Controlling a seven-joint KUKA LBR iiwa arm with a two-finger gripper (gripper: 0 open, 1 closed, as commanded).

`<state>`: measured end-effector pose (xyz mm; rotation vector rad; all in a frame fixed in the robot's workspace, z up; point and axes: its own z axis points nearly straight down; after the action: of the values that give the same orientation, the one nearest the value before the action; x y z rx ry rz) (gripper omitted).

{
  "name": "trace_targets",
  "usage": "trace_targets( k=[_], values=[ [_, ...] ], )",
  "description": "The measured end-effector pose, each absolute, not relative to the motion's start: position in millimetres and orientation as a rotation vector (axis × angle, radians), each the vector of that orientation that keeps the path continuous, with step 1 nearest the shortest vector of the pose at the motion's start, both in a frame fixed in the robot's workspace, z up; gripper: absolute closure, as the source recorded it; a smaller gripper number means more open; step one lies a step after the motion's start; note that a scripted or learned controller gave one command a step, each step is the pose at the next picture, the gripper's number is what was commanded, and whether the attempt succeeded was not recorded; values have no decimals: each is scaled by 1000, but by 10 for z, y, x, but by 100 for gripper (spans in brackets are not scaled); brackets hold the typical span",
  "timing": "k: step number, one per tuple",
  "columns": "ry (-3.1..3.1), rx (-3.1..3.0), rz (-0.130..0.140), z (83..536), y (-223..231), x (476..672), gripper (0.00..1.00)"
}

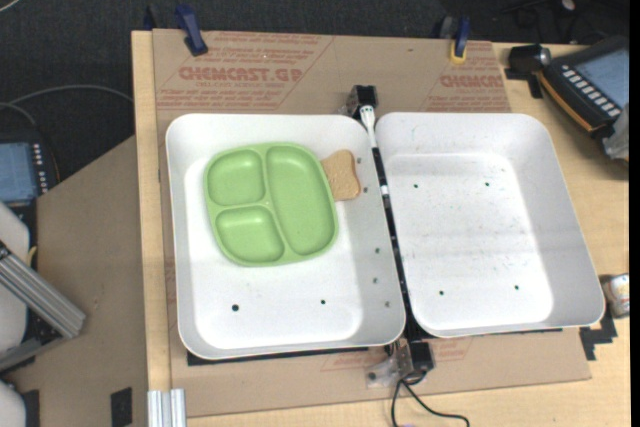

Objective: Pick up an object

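Since two shallow white bins are laid side by side on the cardboard-covered surface (250, 65), the candidates for picking are easily found. In the left bin (280, 315) a light green plastic plate with three compartments (270, 205) is set flat toward the far half, and a small tan slice shaped like toast (342, 175) is laid against the plate's right rim, touching it and close to the wall shared with the right bin (480, 215), whose floor bears nothing but dark specks.

The state of the gripper cannot be told from this view, and nothing is seen to be lifted. The task is therefore judged to be at its very start, with the approach not yet made.

For the next move, a descent over the left bin is called for. The tan slice is judged the easier target, being small enough to be closed on, though it lies flat and is hemmed in by the plate's rim. The plate would have to be taken by its edge.

Blue (190, 30) and yellow (459, 43) clamps are fixed at the far edge, well apart from the bins.
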<state>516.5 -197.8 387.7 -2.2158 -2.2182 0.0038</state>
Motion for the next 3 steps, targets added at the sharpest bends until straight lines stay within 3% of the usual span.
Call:
trace_targets(
  k=[1, 2, 3],
  values=[
    [-2234, -2197, -1, 3444, -469, 5409, 100],
    [-2226, -2205, 5, 2859, 346, 5537, 100],
    [-2229, -2213, -3, 2992, 1053, 5436, 100]
  ],
)
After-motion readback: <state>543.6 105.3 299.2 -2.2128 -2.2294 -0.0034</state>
